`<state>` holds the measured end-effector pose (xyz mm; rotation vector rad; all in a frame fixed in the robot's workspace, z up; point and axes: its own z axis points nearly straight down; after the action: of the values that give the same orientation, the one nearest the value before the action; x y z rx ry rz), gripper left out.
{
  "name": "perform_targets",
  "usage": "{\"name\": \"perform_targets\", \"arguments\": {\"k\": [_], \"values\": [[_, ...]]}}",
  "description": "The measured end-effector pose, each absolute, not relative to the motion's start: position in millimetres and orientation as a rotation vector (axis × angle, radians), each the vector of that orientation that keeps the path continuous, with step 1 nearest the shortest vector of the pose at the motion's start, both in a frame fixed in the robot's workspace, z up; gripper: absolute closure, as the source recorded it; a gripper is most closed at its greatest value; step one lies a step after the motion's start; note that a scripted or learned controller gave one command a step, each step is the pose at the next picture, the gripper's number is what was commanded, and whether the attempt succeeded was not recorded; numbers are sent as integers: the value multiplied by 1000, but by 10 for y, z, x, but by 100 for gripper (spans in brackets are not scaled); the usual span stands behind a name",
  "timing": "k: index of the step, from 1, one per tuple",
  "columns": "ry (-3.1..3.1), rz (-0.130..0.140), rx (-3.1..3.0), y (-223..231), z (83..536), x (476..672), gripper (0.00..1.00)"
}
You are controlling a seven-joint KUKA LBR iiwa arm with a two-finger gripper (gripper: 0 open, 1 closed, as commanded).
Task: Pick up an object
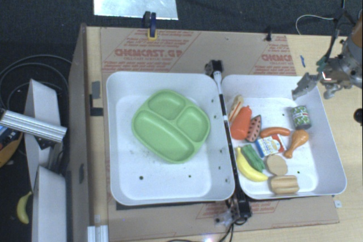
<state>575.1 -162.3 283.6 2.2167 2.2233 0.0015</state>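
Hovering at frame right: end effector (316,85), fingers spread, gripping nothing; small can (301,117) lying just below-left.

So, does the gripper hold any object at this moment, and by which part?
Nothing is held. The gripper hangs above the far right corner of the right bin with nothing between its fingers; the toy food, such as the green can, lies in the bin.

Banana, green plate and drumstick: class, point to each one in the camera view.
banana (247,165): camera view, middle of its yellow curve.
green plate (171,125): camera view, ridge between its compartments.
drumstick (297,141): camera view, its meaty end.
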Motion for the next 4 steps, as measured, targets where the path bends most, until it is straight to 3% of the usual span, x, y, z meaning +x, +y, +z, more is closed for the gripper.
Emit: {"name": "perform_targets", "arguments": {"k": [1, 2, 3, 4], "values": [[2232, -7, 2226, -1328, 1416, 5488, 0], [2216, -5, 2206, -930, 1064, 5920, 0], [2199, 11, 2199, -951, 971, 6332, 0], [2215, -2, 2227, -1485, 851, 5597, 0]]}}
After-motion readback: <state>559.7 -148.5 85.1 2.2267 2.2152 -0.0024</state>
